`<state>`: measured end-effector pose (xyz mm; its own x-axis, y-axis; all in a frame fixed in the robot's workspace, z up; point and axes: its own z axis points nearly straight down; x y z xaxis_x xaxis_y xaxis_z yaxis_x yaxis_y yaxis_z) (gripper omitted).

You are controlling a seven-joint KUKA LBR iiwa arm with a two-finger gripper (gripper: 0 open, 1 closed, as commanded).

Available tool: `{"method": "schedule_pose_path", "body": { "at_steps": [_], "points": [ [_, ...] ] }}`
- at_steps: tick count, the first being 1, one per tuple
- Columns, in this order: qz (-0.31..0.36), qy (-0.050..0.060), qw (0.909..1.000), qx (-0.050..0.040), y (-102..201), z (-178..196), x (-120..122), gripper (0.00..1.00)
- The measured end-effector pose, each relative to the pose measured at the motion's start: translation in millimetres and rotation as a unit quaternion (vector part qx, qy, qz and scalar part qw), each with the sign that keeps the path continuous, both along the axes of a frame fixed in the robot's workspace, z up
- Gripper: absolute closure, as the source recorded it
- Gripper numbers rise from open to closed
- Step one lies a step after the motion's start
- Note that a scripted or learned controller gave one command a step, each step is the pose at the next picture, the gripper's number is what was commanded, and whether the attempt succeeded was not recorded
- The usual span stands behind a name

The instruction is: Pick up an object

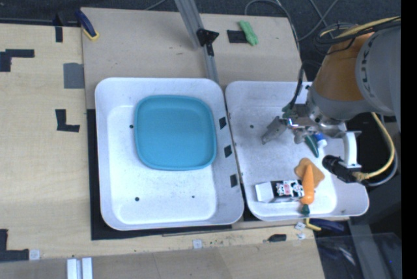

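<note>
My gripper (290, 134) hangs over the middle of the right bin (251, 105), its fingers spread open with nothing between them. One grey finger (270, 133) points to the lower left. A small blue and white object (318, 141) lies just right of the gripper, partly hidden by it. An orange carrot-shaped toy (309, 184) with a green tip lies near the bin's front right corner. A white box with a black label (279, 190) rests beside it along the front wall.
The left bin (104, 141) holds a blue square plate (174, 132). A slanted grey metal pole (189, 4) crosses the bench behind the bins. A green piece (248, 32) lies on the back of the bench. Cables (381, 163) loop at the right.
</note>
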<state>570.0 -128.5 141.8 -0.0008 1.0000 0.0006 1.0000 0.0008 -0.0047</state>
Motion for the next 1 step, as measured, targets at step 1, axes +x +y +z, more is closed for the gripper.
{"method": "schedule_pose_path", "body": {
  "at_steps": [1],
  "points": [
    [0.0, -0.001, 1.0, -0.0003, 0.4, -51.7, -0.5, 0.0]
  ]
}}
